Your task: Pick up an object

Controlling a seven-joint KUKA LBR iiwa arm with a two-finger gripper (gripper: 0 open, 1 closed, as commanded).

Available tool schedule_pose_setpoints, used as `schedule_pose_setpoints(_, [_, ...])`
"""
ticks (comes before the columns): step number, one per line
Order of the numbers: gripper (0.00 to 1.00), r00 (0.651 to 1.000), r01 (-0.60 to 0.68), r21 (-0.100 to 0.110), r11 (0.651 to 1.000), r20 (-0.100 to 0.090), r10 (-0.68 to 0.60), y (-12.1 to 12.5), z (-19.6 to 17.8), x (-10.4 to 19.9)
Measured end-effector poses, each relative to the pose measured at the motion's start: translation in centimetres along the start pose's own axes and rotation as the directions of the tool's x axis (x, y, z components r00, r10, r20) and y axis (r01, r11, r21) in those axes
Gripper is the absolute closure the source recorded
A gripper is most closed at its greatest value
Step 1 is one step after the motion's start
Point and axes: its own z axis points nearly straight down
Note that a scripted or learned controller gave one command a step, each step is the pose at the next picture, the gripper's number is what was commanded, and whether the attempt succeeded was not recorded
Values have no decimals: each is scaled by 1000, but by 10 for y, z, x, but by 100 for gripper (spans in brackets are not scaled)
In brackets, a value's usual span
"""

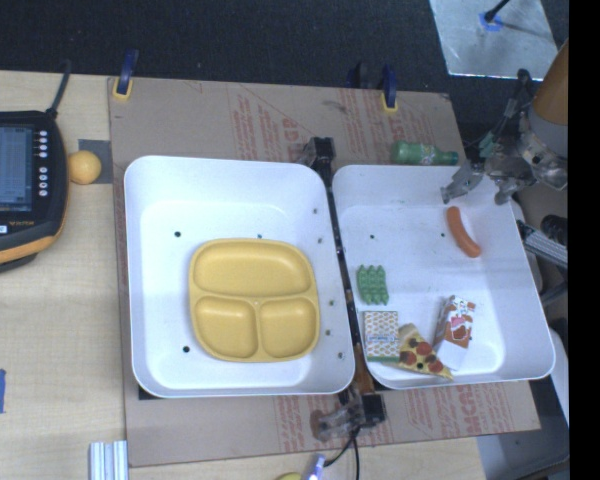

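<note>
We see two bins side by side on the tabletop. The left bin holds a divided tray. The right bin holds a sausage at its far right and a block, a card and a pizza slice nearer us.

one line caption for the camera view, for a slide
Gripper hovers at the right bin's far edge near a sausage; a yellow tray sits in the left bin.

Single fixed cam above the bench, looking down at a slant, far edge at frame top. Stands well back: both white bins fit whole, left bin and right bin side by side, plus the cardboard sheet beneath them. Arm enters at right.
</note>
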Motion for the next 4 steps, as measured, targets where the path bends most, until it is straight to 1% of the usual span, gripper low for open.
schedule_pose_setpoints(1, [0,1000,3,1,1000,-1,-3,8,35,1])
schedule_pose_setpoints(2, [0,1000,3,1,1000,-1,-3,8,58,1])
schedule_pose_setpoints(3, [100,1000,6,1,1000,-1,-6,9,47,1])
schedule_pose_setpoints(4, [100,1000,0,-4,1000,-3,0,3,-26,80])
